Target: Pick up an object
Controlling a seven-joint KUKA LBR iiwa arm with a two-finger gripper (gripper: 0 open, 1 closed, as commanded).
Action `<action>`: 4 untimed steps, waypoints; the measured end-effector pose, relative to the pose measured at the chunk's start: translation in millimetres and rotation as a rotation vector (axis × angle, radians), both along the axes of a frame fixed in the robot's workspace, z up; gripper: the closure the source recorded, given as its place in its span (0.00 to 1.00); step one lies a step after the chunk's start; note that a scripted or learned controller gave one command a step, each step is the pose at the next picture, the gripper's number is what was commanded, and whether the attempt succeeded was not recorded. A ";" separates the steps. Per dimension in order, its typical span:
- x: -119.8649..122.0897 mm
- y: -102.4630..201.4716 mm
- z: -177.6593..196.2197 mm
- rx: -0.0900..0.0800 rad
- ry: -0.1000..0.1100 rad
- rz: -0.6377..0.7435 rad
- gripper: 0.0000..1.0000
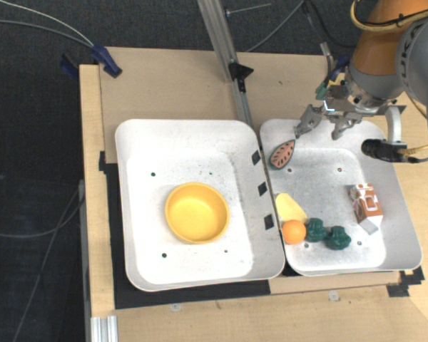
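While L bin [139, 191] holds yellow bowl [195, 211] | R bin [396, 219]: orange ball [293, 231], green toy [327, 234]

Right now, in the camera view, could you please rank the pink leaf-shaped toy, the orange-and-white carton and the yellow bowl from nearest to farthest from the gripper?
1. The pink leaf-shaped toy, at the right bin's upper left, just below the gripper.
2. The orange-and-white carton, by the right bin's right side.
3. The yellow bowl, in the middle of the left bin.

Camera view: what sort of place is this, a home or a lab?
Most likely a robotics lab bench: two white bins on a plywood bench, a metal pole, loose cables, and toy items like a yellow bowl.
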State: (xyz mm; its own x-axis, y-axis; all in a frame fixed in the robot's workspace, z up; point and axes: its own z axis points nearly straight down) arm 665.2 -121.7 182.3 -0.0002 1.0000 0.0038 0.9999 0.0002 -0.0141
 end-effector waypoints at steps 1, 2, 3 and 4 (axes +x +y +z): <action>-6.0 -7.3 -59.4 0.000 0.002 -0.002 0.00; -2.6 -6.3 -40.6 0.000 -0.010 -0.001 1.00; -2.2 -1.0 7.4 -0.004 -0.025 0.001 1.00; -0.2 -1.2 53.2 -0.004 -0.022 0.001 1.00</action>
State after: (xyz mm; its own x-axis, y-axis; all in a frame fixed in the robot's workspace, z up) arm 665.0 -122.9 235.4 -0.0012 1.0000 -0.0002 1.0000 0.0012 0.0080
